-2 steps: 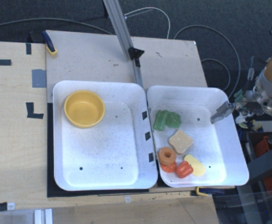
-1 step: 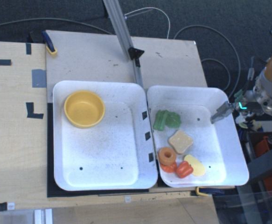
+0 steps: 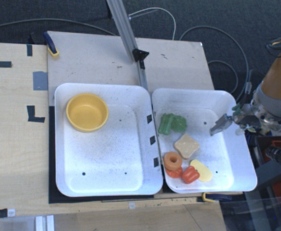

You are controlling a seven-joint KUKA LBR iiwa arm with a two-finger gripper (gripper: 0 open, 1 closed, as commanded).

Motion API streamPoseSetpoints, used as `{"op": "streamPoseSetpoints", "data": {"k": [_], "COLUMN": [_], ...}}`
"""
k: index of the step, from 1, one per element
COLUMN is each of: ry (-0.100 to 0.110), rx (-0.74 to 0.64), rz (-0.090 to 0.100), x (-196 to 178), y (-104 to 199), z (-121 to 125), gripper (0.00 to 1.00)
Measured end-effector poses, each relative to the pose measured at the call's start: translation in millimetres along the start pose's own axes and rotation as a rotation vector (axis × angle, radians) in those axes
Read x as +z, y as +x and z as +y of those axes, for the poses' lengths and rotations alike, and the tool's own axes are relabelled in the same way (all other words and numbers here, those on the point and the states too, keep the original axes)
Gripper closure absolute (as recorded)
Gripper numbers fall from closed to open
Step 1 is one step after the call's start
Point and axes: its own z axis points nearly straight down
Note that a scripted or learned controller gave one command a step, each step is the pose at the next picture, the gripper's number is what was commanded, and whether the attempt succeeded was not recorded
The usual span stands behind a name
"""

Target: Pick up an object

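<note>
Jaws [image 3: 220,125] low over the right side of the right bin [image 3: 227,98], reaching in from its right rim. Nothing between them. At this slant I cannot tell whether they are spread or closed.

Nearest to the jaws: tan slice of bread [image 3: 186,146], lying flat, off to their left and a little toward the camera. Bare white floor between the two.

Next out, left and slightly farther back: green pepper [image 3: 171,123], lumpy, lying on its side, apart from the bread.

Toward the camera from the bread, a tight cluster at the front of the same bin: orange doughnut [image 3: 172,160], red pepper [image 3: 189,174], pale yellow piece [image 3: 202,170]. The red pepper touches the yellow piece and looks to touch the doughnut, which sits just beside the bread's corner.

Farthest: yellow bowl [image 3: 86,112], upright, in the left bin [image 3: 63,143], well apart, beyond the divide between the bins.

Judgement: approach stage, no grasp yet. The green pepper looks the best target, since it stands clear of its neighbours and has height to close on. The bread is closer but flat and may slip out. To do it well: centre the jaws over one thing only, come straight down with room either side, close across the narrow width. Avoid the front cluster, where a pinch could catch two things or push them apart.
</note>
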Motion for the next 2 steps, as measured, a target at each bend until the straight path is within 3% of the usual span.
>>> {"op": "streamPoseSetpoints", "data": {"k": [2], "ry": [0.001], "rx": [0.000], "rz": [0.001], "x": [91], "y": [7], "z": [9], "gripper": [0.00]}}
